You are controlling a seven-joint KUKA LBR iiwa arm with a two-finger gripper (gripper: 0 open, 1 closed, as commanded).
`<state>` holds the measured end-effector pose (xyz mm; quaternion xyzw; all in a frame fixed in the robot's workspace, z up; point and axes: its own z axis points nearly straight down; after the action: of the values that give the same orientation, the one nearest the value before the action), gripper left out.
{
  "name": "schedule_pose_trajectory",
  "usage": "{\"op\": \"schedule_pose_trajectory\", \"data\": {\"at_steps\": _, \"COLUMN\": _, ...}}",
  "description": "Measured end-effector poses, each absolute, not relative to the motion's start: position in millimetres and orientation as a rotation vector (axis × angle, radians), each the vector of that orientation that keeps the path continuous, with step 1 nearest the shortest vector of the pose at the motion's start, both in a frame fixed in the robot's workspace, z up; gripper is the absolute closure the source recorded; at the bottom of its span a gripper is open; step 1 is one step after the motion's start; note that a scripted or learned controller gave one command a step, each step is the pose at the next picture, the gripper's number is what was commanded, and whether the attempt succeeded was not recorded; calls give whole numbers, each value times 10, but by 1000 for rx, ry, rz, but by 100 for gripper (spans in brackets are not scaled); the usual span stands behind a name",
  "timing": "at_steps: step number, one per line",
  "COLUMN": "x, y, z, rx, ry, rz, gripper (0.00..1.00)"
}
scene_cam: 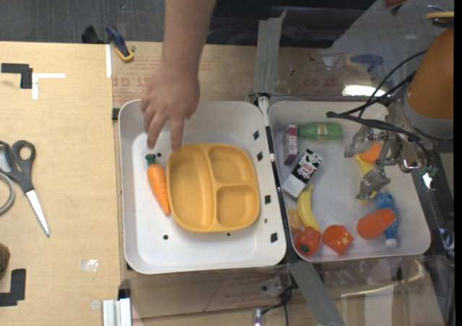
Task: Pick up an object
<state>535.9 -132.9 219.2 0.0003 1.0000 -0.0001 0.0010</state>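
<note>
My gripper (366, 167) hangs over the right side of the right bin (339, 117), open, with nothing held between its fingers. A small orange piece (369, 153) lies just beside its upper finger (355, 146). Below the gripper lie a blue toy (384, 202) and an orange-red toy (375, 223). Further left in this bin are a green bottle (320, 130), a pink-labelled item (291, 143), a black-and-white box (304, 169), a banana (308, 209), a red pepper (307, 241) and an orange fruit (338, 239).
A person's hand (170, 104) reaches into the left bin (137, 241), fingertips touching down by a toy carrot (158, 186) and a yellow divided plate (214, 187). Scissors (25, 180) lie on the bench at the left. Cables hang around my wrist at the right.
</note>
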Motion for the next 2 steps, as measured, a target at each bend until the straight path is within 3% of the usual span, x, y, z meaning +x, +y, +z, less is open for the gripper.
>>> {"op": "schedule_pose_trajectory", "data": {"at_steps": 1, "x": 5494, "y": -2222, "z": 929, "rx": 29, "ry": 3137, "rz": -2, "gripper": 0}}
{"op": "schedule_pose_trajectory", "data": {"at_steps": 2, "x": 5515, "y": -2197, "z": 1025, "rx": 20, "ry": 3133, "rz": -2, "gripper": 100}}
